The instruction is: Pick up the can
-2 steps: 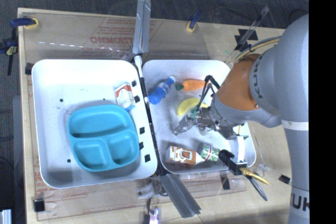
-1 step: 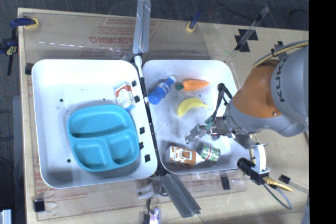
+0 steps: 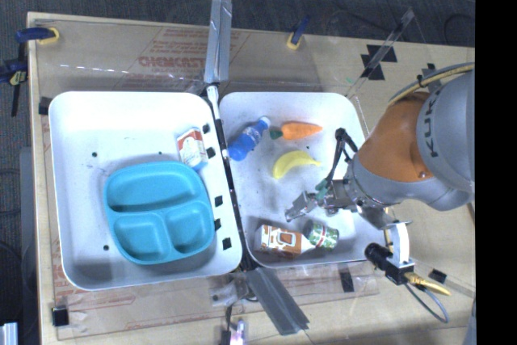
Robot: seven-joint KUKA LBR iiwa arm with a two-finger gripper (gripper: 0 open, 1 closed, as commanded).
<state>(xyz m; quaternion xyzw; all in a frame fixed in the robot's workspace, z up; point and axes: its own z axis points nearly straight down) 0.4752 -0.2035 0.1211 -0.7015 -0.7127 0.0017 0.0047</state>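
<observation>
Can (image 3: 321,236) lies on its side in the right bin (image 3: 250,113), near that bin's front edge, toward the front right corner. Green, red and white label, long axis roughly along the front edge. Just left of it, touching or nearly so, lies a brown and white carton (image 3: 279,239), also on its side.

Gripper (image 3: 300,208) hangs above the right bin's floor, just behind and slightly left of the can, close to it but not on it. Two metal fingers (image 3: 296,212) point left toward the bin's middle and look slightly spread, nothing between them. Can is not in the grip. Grey arm (image 3: 440,157) with orange band comes in over the right bin's right edge.

Other stuff in the right bin: yellow banana (image 3: 292,163) around the middle, behind the gripper; orange carrot (image 3: 297,130) near the back edge; blue bottle (image 3: 246,140) near the back left corner, tilted, against the left wall.

Left bin (image 3: 73,174): blue divided tray (image 3: 159,211) toward the front right area, three compartments. Small red and white box (image 3: 191,147) near the right edge, just behind the tray.
</observation>
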